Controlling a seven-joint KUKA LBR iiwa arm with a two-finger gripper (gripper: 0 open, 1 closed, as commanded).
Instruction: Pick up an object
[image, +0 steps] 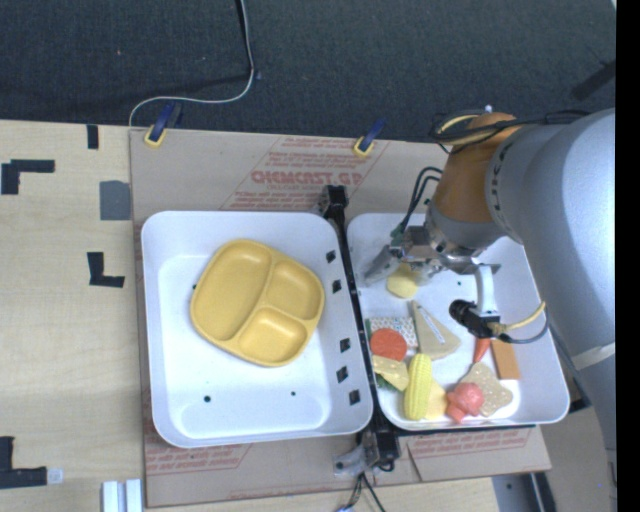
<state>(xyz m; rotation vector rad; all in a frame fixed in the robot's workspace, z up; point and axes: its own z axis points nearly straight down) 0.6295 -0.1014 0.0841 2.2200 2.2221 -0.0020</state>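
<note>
We see the arm (560, 200) reaching into the right bin (540, 400), its gripper (405, 262) low over a pale yellow lump (402, 285); we cannot tell whether it has closed on it. We judge nothing lifted yet. Red print on the cardboard (250, 180) is too blurred to read.
</note>
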